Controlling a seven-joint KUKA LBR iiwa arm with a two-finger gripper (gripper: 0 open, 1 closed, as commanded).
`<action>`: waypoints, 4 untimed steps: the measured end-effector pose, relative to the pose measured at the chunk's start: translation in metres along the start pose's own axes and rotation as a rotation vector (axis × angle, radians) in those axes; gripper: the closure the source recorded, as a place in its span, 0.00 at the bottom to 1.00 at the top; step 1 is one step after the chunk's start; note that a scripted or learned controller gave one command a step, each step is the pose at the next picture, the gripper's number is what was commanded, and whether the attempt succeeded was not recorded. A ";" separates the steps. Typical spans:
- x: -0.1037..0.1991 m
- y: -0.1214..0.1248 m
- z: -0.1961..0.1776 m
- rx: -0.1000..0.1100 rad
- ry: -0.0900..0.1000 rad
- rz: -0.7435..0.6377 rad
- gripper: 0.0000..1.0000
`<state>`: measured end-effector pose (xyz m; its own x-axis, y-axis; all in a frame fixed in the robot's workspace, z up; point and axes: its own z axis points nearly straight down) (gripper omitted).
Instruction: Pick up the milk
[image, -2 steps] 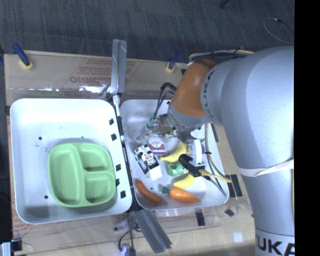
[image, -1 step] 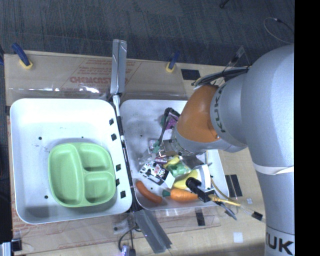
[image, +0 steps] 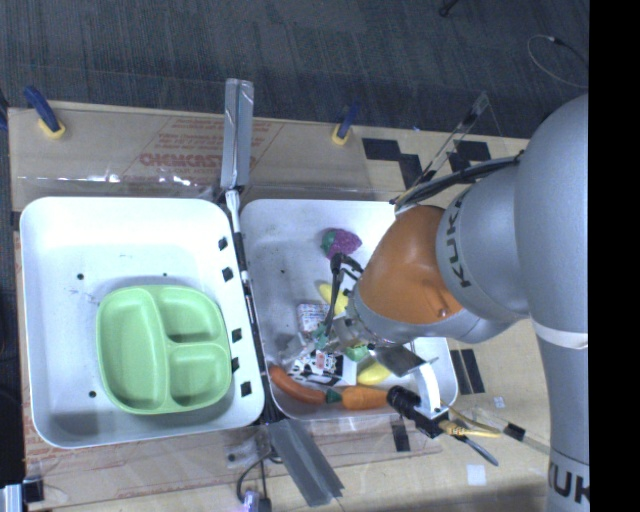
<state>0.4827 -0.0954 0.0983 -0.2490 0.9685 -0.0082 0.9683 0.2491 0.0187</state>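
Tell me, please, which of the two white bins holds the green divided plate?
The left bin holds the green plate. The right bin, where the arm reaches in, holds a jumble of small items such as carrots.

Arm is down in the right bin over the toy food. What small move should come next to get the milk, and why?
Probably a short straight lift to check the grasp. The gripper sits low in the right bin, right over the small printed carton, likely the milk, crowded by a carrot and a yellow piece. The wrist hides the contact.
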 end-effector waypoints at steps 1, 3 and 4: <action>-0.002 0.000 -0.010 0.000 -0.004 -0.003 1.00; -0.056 -0.021 -0.016 0.021 0.010 -0.076 0.00; -0.012 -0.009 0.006 0.016 0.013 -0.477 0.00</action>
<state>0.4770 -0.1095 0.0917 -0.6661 0.7458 0.0001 0.7458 0.6661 0.0003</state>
